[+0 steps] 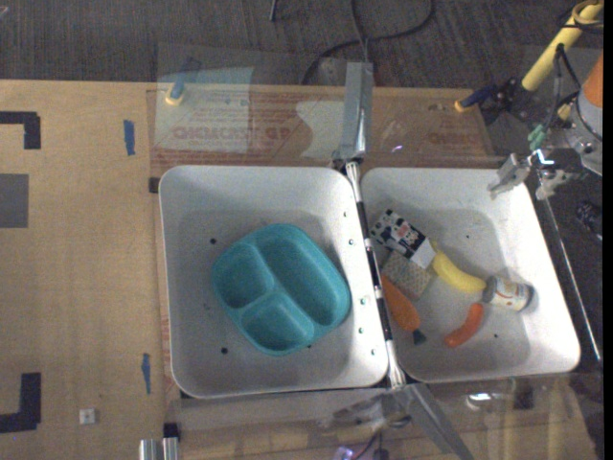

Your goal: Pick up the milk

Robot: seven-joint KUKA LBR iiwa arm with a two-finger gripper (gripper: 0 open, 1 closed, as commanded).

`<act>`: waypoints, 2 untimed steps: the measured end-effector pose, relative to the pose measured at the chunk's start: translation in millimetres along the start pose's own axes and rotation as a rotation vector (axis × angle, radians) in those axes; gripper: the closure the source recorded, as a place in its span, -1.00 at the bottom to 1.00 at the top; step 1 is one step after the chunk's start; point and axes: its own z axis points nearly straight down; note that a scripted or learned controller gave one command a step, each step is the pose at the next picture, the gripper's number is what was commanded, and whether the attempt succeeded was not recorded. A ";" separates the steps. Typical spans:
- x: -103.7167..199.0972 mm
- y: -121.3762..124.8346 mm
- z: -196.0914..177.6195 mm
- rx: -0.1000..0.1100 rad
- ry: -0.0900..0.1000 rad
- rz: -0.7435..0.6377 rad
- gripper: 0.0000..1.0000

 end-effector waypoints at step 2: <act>-2.7 -115.3 130.6 -0.005 0.005 0.027 -1.00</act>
